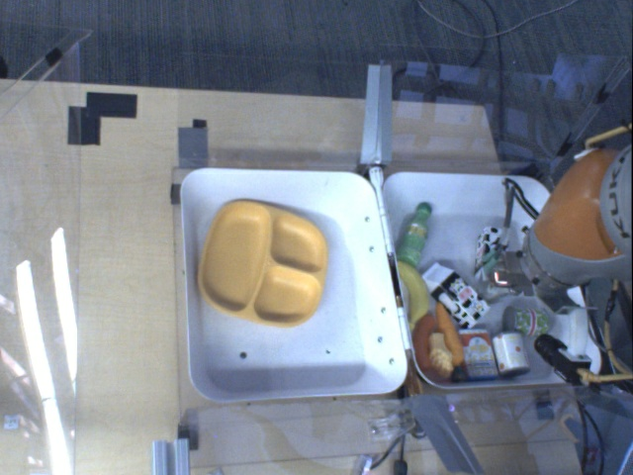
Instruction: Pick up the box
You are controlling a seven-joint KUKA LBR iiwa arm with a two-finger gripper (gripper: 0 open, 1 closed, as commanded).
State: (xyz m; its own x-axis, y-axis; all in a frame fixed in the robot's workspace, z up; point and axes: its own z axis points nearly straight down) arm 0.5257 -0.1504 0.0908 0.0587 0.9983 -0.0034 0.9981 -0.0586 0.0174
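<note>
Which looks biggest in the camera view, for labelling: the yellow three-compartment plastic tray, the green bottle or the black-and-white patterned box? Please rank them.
1. Yellow three-compartment plastic tray, by far the largest.
2. Green bottle.
3. Black-and-white patterned box, though it looks close to the bottle in size, so that order is unsure.

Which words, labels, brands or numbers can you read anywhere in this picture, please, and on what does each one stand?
"KU": dark letters, cut by the frame edge, on the arm's grey housing.
Small box in the right bin: coloured print, too blurred to read.
Black-and-white box: a pattern, no legible words.
Green bottle: label too small to read.
Can: label blurred.
</note>
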